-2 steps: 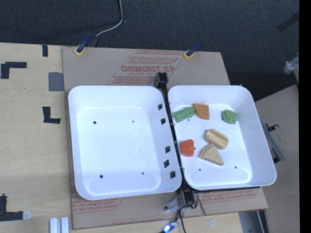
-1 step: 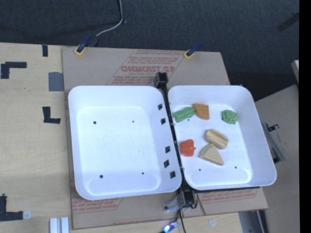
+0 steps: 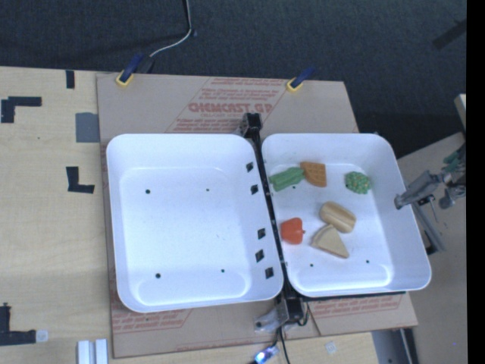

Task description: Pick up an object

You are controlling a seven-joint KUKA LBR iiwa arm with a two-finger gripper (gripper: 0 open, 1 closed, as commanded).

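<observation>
The pincer sits at 3 o'clock, just outside the right bin; I cannot tell its state. Toy foods lie inside, an orange pepper among them.

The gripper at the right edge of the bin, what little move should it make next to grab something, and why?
Probably a short reach leftward over the right bin, toward the green bumpy piece. The gripper sits at that bin's right rim with nothing between its fingers, and that green piece lies nearest it, apart from the other items, so it looks the easiest first target.
</observation>
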